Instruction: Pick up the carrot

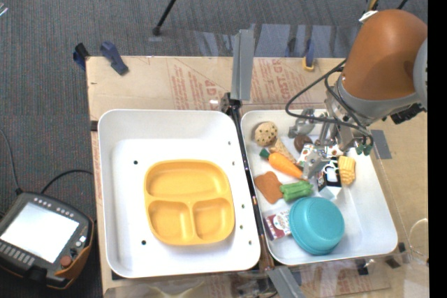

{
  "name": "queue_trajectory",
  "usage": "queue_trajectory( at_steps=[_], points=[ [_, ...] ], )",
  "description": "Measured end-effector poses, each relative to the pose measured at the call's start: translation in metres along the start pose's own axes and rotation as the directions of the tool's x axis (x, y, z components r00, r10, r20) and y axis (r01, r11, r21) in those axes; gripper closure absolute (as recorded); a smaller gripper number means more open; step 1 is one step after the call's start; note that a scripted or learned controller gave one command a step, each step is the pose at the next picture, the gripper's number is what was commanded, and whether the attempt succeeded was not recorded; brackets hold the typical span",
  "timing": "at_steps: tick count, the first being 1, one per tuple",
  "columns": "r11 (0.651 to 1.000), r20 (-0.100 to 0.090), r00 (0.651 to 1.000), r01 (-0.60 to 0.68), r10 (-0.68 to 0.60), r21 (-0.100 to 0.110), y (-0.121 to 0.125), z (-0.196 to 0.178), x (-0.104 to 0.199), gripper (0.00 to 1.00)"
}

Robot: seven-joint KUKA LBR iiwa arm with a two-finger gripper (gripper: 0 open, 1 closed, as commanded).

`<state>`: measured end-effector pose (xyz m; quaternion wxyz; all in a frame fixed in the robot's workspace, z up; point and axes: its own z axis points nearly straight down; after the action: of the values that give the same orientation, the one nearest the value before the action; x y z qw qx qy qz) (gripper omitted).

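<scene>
The orange carrot [284, 164] lies slantwise in the right bin [370, 220], near its left-middle, with its green top pointing up-left. My gripper [313, 162] hangs low over the bin just right of the carrot's thick end, its metal parts crowded among the toys. No object shows between the fingers. The arm's orange band looms above it at the upper right.
Around the carrot lie a cookie [265, 132], a brown bread slice [267, 187], a green bean pod [297, 189], a corn cob [346, 170], a teal bowl [317, 225] and a small packet [278, 225]. The left bin [126, 143] holds a yellow divided plate [189, 202].
</scene>
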<state>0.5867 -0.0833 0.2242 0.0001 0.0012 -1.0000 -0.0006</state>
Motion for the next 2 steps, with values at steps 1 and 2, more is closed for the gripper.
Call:
queue_trajectory(
  at_steps=[1, 2],
  points=[
    [0.982, -0.011, 0.982, -0.190, 0.190, 0.000, -0.006, 0.116, 0.052, 0.00],
    [0.949, 0.008, 0.949, -0.315, 0.315, -0.002, -0.003, 0.133, 0.028, 0.00]
  ],
)
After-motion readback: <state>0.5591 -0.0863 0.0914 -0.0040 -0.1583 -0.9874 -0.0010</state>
